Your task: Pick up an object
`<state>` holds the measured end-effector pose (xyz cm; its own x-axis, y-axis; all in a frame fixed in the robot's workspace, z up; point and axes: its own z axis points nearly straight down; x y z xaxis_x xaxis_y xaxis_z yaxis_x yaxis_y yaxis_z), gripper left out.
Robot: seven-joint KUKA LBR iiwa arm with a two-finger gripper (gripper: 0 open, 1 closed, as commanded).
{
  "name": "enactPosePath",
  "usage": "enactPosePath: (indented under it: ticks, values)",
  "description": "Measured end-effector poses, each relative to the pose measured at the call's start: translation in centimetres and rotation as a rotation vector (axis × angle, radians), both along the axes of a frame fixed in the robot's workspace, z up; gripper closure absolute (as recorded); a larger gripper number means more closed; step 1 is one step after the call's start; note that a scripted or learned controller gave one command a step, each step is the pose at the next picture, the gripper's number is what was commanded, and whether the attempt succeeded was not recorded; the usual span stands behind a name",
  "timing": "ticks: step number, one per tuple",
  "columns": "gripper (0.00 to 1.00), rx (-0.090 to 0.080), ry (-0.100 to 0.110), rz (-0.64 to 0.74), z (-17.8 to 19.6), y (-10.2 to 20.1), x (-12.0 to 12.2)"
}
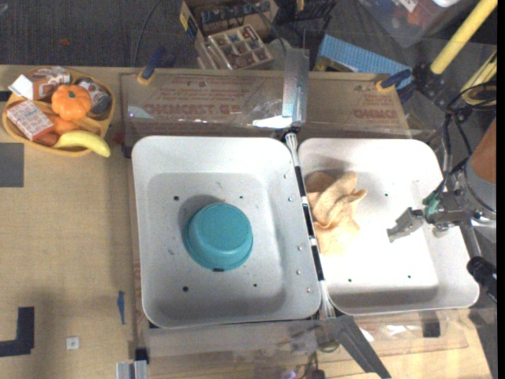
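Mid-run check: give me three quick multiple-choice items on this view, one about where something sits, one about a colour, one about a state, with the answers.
1. Where is the bowl?
A. left bin
B. right bin
C. on the bench beside the bins

2. What colour is that bowl?
A. red
B. teal
C. yellow

3. How does the cloth lie?
A. folded in a neat square
B. crumpled in a heap
C. draped over the bowl

Answers:
1. A: it sits in the middle of the left bin.
2. B: its whole surface is teal.
3. B: the tan cloth is bunched up against the left wall of the right bin, apart from the gripper.
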<state>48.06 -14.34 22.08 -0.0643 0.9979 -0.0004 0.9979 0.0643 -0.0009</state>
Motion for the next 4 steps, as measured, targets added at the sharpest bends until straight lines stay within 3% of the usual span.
enactPosePath:
  ticks: [1, 2, 3, 4]
  values:
    - [0.0, -0.001, 0.0, -0.203, 2.3, 4.4, 9.7]
    - [0.0, 0.0, 0.003, -0.188, -0.9, 5.4, 11.9]
    - [0.0, 0.0, -0.007, -0.133, -12.5, 2.1, 13.0]
    - [0.0, -0.005, -0.016, 0.071, -13.0, 3.9, 16.9]
